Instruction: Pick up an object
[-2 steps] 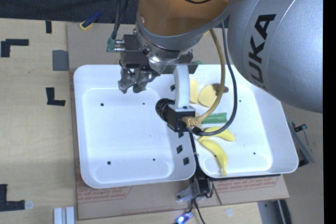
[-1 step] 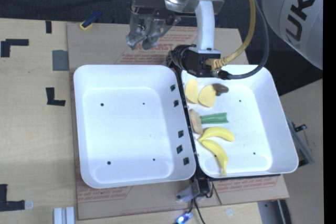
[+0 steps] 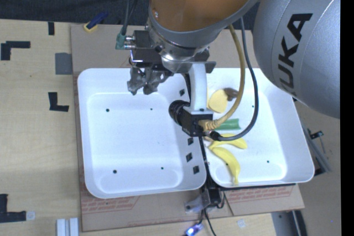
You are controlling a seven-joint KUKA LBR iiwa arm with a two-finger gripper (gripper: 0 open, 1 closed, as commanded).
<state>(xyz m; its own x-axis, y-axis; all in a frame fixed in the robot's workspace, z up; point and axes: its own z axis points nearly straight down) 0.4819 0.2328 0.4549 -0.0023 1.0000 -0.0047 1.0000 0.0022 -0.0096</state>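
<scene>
My gripper (image 3: pixel 145 85) hangs over the far edge of the left bin (image 3: pixel 133 174), its dark fingers pointing down with nothing visible between them. The right bin (image 3: pixel 287 168) holds the objects. A yellow banana (image 3: pixel 228 158) lies near its front left. A green piece (image 3: pixel 225 125) sits just above it, partly behind a cable. A pale yellow rounded object (image 3: pixel 218 100) rests further back, next to a small brown item (image 3: pixel 231 93). The arm's orange band and grey body cover the top of the view.
Cables loop from the wrist down across the divider between the bins, over the right bin's left side. A black fitting (image 3: pixel 180 113) hangs at the divider. Cardboard (image 3: pixel 105 204) lies under both bins.
</scene>
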